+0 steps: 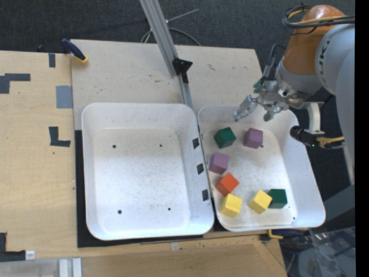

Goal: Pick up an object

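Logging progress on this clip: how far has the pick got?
Done: nothing lifted; all seven cubes lie in the right bin. In hand: the pincer hangs open and empty above the bin's far edge, nearest the purple cube and green cube. Left: descend, grasp, lift.

Looks like a robotics lab setup: plywood bench (144,74) with tape marks, two white bins (141,172) on a black mat, a slanted aluminium rail (158,25), loose cables, dark carpet floor, plus the grey-and-orange industrial arm (323,45).
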You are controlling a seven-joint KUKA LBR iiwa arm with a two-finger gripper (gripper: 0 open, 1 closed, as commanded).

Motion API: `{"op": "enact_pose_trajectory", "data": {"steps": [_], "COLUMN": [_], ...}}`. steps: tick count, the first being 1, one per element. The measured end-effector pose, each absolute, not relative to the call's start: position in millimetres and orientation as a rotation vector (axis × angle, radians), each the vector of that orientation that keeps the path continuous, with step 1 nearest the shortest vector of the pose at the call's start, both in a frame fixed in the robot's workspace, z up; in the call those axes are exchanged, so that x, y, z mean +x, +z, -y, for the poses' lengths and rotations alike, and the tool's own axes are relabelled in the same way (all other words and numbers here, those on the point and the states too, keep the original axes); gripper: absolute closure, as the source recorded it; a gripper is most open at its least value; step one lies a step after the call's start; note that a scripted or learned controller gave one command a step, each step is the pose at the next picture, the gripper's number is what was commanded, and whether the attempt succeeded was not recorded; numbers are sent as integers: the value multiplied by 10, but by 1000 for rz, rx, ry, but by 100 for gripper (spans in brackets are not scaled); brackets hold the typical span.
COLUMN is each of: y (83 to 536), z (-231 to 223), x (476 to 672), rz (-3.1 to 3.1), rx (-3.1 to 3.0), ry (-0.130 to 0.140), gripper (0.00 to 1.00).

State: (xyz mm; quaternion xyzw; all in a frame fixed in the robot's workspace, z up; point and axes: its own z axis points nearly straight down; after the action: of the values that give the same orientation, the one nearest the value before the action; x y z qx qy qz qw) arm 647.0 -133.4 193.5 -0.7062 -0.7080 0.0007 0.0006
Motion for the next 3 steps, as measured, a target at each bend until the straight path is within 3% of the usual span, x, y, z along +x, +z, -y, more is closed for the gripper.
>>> {"op": "enact_pose_trajectory", "data": {"steps": [1, 2, 3], "y": [2036, 2031, 955], "z": [1326, 1329, 879], "x": [6473, 6471, 6376], "rz": [2226, 2226, 2219], "rx": [-2216, -2216, -2212], "ry": [3, 5, 9], "gripper": [100, 0, 0]}}
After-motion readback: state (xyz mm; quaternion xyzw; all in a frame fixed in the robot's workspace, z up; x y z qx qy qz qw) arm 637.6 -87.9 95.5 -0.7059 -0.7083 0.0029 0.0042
